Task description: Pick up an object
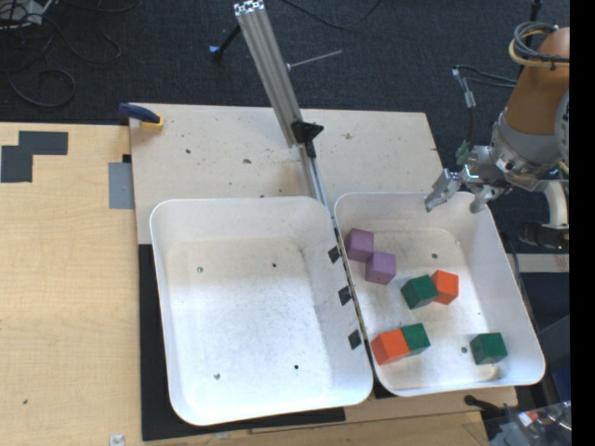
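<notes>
Seven blocks lie in the right bin [507, 249], all below and left of the claw; nearest are two purple blocks [370, 255], touching. The gripper [458, 194] hangs spread wide and holding nothing above the bin's far rim, so the coming move is judged a descent down-left.

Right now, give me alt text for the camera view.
The gripper hangs open above the far rim of the right bin, holding nothing. That bin contains two purple cubes, three green cubes and two orange cubes.
</notes>
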Controlling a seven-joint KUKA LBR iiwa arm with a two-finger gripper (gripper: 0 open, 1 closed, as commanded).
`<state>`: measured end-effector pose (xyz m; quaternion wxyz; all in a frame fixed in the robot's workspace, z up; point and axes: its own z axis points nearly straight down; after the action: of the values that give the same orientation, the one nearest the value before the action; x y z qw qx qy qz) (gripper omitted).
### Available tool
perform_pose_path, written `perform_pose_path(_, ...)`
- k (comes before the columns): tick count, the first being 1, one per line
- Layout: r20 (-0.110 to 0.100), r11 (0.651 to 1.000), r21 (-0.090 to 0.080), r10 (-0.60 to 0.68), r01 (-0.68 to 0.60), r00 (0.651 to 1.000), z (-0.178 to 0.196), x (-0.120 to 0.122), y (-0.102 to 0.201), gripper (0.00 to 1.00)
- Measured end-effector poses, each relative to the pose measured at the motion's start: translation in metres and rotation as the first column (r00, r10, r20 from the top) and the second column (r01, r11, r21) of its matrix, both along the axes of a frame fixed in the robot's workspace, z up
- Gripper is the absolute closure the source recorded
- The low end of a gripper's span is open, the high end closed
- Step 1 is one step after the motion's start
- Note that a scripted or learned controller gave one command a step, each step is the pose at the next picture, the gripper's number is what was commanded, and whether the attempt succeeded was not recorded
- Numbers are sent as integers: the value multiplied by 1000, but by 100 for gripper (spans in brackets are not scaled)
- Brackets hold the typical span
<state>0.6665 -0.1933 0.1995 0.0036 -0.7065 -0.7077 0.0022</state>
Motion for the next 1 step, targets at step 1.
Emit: perform_pose_path(1,4,1000,-2,4,-4,1000,3,1,0,0)
